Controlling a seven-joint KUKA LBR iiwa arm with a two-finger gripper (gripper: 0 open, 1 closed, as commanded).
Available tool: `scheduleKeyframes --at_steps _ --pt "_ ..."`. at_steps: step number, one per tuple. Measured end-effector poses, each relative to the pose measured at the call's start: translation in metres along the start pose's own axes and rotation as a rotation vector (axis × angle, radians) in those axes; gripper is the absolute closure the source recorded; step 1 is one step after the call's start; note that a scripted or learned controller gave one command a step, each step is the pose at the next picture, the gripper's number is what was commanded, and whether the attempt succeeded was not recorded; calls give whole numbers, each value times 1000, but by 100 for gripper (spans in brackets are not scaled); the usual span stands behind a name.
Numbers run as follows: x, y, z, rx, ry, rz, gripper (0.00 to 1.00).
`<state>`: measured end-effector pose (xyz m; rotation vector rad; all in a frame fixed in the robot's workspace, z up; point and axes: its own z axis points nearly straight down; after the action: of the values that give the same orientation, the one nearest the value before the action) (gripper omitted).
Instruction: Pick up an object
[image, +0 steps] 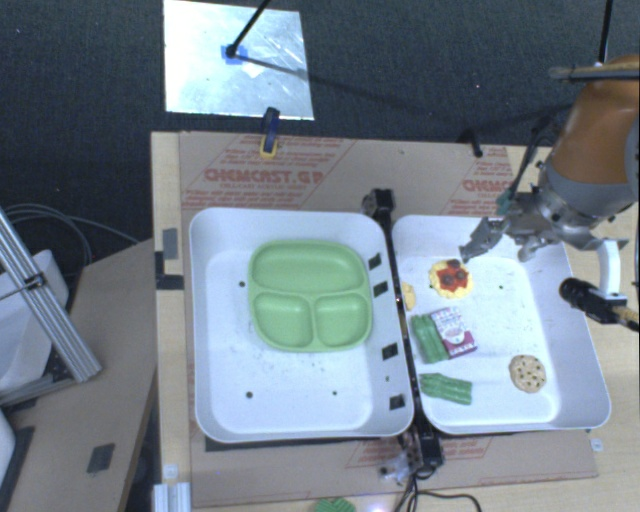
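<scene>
The right white bin (575, 345) holds several small toys. A yellow and red pizza-like piece (451, 279) lies near its back left. A green and pink packet (443, 334) lies in the middle, with a green piece (445, 388) in front of it. Toward the front right sits a round cookie (527, 373), and a small yellow bit (406, 296) rests by the left wall. My gripper (503, 244) hangs over the back of this bin, up and to the right of the pizza piece. Its fingers are spread open with nothing between them.
The left white bin (215, 390) holds a green divided plate (308, 295). A black clamp (380, 202) sits at the back where the two bins meet. A black part (590, 298) juts over the right bin's right rim. The orange-banded arm (600, 120) stands at the upper right.
</scene>
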<state>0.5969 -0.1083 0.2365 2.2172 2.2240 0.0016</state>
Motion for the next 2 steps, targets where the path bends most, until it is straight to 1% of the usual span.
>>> scheduleKeyframes --at_steps 1,2 --pt "-34 31 77 3 -1 4 0" --pt "-36 46 151 -6 6 3 0"
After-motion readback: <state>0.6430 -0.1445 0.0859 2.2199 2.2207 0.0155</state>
